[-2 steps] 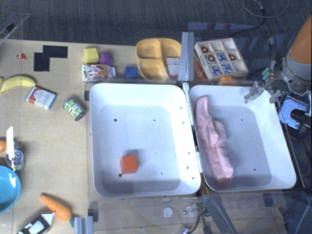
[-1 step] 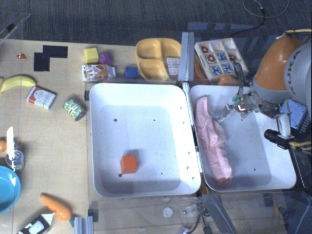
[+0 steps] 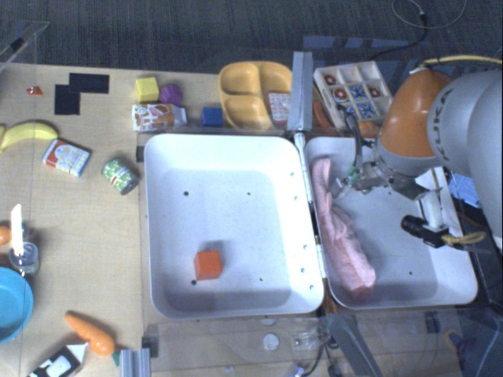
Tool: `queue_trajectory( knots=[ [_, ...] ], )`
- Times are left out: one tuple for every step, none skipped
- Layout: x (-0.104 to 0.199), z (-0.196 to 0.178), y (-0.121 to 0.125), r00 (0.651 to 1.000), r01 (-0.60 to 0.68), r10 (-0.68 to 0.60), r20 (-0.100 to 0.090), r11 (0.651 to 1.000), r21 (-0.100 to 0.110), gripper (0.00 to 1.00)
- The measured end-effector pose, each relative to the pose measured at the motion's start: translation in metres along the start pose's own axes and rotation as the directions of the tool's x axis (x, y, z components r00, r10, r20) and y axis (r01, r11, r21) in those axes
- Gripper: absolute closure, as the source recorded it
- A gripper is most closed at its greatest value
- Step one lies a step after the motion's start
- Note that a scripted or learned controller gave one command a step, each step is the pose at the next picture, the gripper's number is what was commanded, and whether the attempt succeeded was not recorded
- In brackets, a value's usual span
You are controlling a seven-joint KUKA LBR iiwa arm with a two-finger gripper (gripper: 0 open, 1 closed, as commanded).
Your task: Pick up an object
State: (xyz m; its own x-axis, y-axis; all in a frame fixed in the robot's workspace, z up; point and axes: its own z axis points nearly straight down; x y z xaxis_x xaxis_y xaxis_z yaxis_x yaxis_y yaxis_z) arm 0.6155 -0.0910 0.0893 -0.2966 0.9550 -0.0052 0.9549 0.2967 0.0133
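Gripper (image 3: 351, 181), grip state not discernible, hovers beside the pink cloth (image 3: 339, 232) along the right bin's (image 3: 440, 289) left wall; you centre over the cloth's upper end.

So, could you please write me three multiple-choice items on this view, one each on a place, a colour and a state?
1. Where does the pink cloth lie?
A. left bin
B. right bin
C. on the bench

2. What colour is the cube in the left bin?
A. orange
B. blue
C. green

3. How does the cloth lie?
A. folded square
B. hanging over the rim
C. stretched long beside the bin's left wall

Key: 1 B, it rests on the right bin's floor; 2 A, its faces are orange; 3 C, it runs lengthwise along that wall.
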Motion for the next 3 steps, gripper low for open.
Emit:
queue_trajectory(
  knots=[
    [-0.002, -0.063, -0.012, 1.0, -0.003, 0.003, -0.003, 1.0, 0.007, 0.0],
    [0.006, -0.002, -0.013, 0.989, 0.145, -0.145, 0.0, 0.989, 0.0, 0.0],
    [0.007, -0.007, -0.077, 0.984, 0.177, -0.177, -0.004, 0.984, 0.007, 0.0]
  ],
)
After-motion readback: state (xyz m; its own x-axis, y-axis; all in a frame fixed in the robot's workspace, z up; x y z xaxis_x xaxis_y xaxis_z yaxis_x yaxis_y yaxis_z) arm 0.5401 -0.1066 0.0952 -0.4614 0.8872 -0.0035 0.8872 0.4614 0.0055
